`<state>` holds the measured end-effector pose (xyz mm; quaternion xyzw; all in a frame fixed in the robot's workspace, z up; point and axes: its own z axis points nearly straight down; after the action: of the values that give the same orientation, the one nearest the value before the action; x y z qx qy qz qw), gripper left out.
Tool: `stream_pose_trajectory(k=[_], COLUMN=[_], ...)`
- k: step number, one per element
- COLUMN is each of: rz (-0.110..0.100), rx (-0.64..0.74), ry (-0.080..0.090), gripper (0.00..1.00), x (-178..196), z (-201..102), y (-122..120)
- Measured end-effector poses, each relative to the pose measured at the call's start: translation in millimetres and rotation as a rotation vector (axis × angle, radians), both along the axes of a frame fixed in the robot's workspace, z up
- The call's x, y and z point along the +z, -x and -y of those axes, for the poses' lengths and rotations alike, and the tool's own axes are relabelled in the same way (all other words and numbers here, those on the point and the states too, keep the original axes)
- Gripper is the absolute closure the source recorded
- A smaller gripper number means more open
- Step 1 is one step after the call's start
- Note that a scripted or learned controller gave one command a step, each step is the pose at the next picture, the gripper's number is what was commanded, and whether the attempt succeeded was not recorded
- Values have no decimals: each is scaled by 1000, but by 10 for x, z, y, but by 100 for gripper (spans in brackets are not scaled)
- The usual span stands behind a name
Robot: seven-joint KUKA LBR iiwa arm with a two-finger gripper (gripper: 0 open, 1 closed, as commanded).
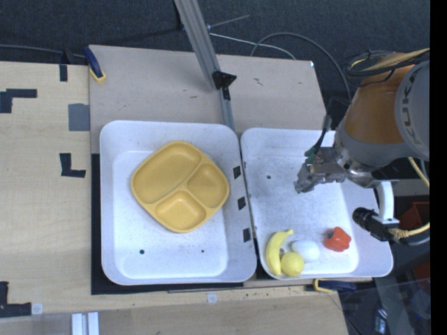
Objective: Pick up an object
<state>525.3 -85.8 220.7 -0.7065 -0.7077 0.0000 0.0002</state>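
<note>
Banana lies below claw (well apart).

Banana, lemon, egg, pepper

A yellow divided tray lies in the left bin.

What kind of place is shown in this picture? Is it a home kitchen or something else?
Most likely a robotics lab bench, not a kitchen. A grey and orange robot arm reaches over two shallow white bins on a wooden bench, the food items look like toys, such as the banana, and loose cables lie behind.
</note>
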Motion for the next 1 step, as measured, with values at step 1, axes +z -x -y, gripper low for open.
stream_pose_trajectory(k=[1], rz=[0], rx=[6], ry=[-2], gripper=[100], x=[65], z=[-527], y=[-271])
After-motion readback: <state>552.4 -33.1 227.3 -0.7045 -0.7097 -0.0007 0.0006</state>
